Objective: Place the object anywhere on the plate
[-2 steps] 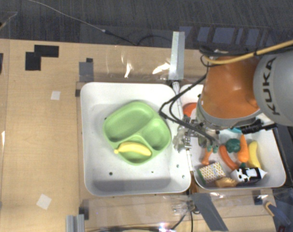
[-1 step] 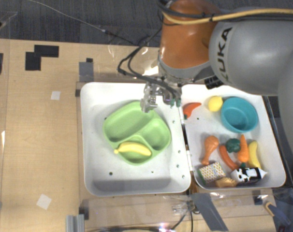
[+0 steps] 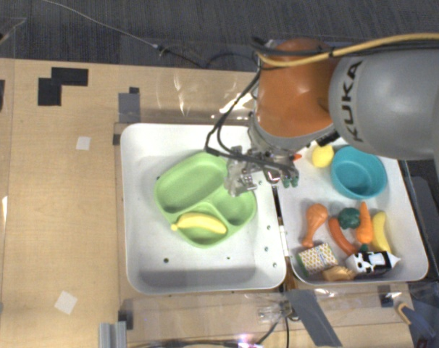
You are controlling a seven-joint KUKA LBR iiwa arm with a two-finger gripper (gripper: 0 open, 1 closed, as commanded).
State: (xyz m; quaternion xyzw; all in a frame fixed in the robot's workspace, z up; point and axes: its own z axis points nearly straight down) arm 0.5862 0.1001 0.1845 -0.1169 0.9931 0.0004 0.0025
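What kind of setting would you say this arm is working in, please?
Probably a robotics lab bench for pick-and-place trials: a KUKA arm over two white bins, toy food such as a banana on a green divided plate, and loose cables beyond.

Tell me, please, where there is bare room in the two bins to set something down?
The left bin has bare floor along its front edge and left wall, around the green divided plate, which holds a banana. The plate's large compartment is bare. The right bin is crowded: blue bowl, drumstick, carrot.
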